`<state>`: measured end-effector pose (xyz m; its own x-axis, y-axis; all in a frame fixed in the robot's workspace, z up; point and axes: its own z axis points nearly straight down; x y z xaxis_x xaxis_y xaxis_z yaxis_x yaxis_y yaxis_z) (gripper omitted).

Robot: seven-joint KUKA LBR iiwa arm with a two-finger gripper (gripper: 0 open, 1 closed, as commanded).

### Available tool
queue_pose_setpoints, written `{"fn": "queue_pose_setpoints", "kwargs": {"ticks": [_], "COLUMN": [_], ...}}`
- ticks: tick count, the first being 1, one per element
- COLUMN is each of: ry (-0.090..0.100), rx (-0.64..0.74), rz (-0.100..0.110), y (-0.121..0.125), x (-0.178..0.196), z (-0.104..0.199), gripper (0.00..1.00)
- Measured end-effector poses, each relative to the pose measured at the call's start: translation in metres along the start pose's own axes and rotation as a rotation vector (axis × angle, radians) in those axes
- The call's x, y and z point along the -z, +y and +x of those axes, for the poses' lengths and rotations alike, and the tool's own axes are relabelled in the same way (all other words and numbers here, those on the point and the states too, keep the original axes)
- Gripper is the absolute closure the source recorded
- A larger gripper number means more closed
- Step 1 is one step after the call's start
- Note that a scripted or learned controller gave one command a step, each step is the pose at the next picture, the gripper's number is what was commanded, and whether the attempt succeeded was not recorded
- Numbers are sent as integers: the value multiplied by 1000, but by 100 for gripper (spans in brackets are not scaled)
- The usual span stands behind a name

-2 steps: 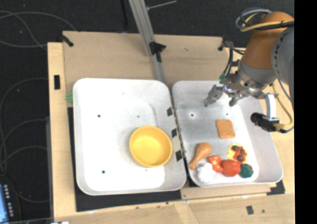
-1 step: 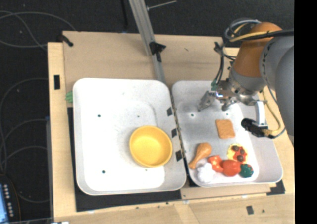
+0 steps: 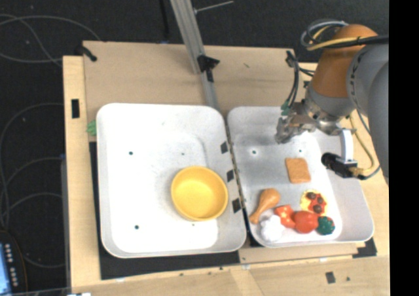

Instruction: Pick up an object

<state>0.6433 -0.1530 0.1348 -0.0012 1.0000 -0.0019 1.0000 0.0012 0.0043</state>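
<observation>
Nearest us, at the near edge of the right bin (image 3: 353, 196), we see a cluster: a white lump (image 3: 270, 228) at left, a red tomato-like piece (image 3: 303, 221) in the middle with an orange-red bit (image 3: 284, 212) touching its left side, and a small green piece (image 3: 325, 225) at right. Just beyond sit a drumstick-shaped toy (image 3: 264, 203) lying at a slant and a yellow item with dark spots (image 3: 314, 201). A tan cracker-like square (image 3: 298, 170) lies flat further back, apart from the cluster.

Left bin (image 3: 131, 137) holds a yellow bowl (image 3: 199, 193), upright, near its right wall.

We see the gripper (image 3: 285, 132) over the far part of the right bin, pointing down, beyond and slightly left of the cracker and apart from it. Nothing sits between its fingers as far as we can see; we cannot tell how wide they are.

Both bins rest on the table (image 3: 144, 72); a grey metal post (image 3: 190, 33) slants up from the far side between them.
</observation>
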Motion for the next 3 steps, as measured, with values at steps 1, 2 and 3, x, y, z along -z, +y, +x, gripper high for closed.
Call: {"fn": "queue_pose_setpoints", "kwargs": {"ticks": [1, 2, 3], "ry": [1, 1, 1], "rx": [2, 3, 1], "rz": [-1, -3, 3], "y": [-1, 1, -2], "x": [58, 112, 103], "z": [7, 6, 52], "gripper": [100, 100, 100]}}
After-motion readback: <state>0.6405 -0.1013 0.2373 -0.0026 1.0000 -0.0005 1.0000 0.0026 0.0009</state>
